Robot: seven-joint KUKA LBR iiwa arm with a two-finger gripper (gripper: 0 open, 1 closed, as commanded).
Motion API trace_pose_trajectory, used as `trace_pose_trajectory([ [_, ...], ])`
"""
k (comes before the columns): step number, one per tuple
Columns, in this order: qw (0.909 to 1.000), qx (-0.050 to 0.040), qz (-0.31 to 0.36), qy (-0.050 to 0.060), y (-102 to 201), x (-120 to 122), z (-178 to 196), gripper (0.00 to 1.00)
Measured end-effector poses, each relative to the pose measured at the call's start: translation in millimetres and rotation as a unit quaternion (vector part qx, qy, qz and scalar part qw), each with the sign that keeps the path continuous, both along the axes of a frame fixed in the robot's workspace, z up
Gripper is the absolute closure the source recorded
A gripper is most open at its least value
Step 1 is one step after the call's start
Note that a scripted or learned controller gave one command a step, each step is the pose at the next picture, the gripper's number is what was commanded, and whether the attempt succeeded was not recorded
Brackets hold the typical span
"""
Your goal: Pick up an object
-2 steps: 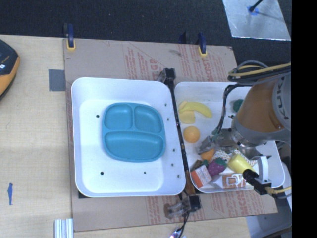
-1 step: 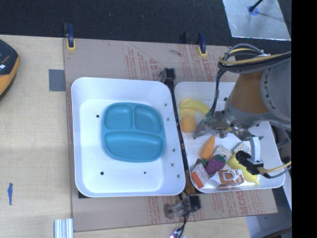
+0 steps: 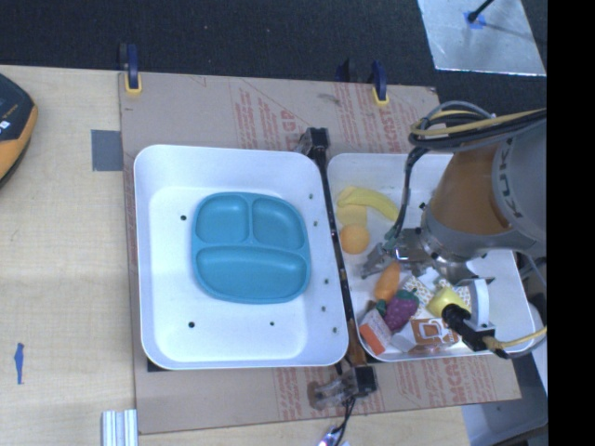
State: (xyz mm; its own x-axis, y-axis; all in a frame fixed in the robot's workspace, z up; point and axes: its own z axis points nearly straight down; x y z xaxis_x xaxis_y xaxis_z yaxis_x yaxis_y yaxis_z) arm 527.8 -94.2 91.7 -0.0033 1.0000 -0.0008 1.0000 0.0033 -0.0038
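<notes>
- Nearest us rises the grey arm (image 3: 469,198), its orange band broad in our view. It covers the middle and right of the right bin (image 3: 367,167), so we cannot see what lies beneath it.
- The gripper (image 3: 383,256) shows as a small patch of grey metal at the arm's left edge, low over that bin. We cannot tell whether it is apart or together.
- An orange and black device (image 3: 14,124) is cut off by the left edge, and we cannot make out what it is.
- The bench (image 3: 56,277) is pale wood. A brown cardboard sheet (image 3: 232,110) lies under both bins, held at its far edge by blue and yellow clamps (image 3: 131,71). Beyond it we see dark carpet (image 3: 232,17).
- The left bin (image 3: 163,277) holds a blue divided plate (image 3: 251,247), flat in its middle.
- The task's things lie in the right bin. An orange carrot-shaped piece (image 3: 387,282) sits just below the gripper, and we cannot tell whether the two touch.
- An orange ball (image 3: 353,239) lies just to the gripper's left, with a yellow banana (image 3: 365,201) farther back.
- A purple bunch (image 3: 402,310) and a red and white carton (image 3: 376,334) lie toward the near rim, apart from the gripper.
</notes>
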Motion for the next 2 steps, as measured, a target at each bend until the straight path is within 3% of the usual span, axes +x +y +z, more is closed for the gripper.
trace_pose_trajectory([
  [1,1.0000,-0.0003,0.000,-0.001,-1,2,11,1.00],
  [2,1.0000,0.0021,0.004,-0.005,69,11,105,1.00],
])
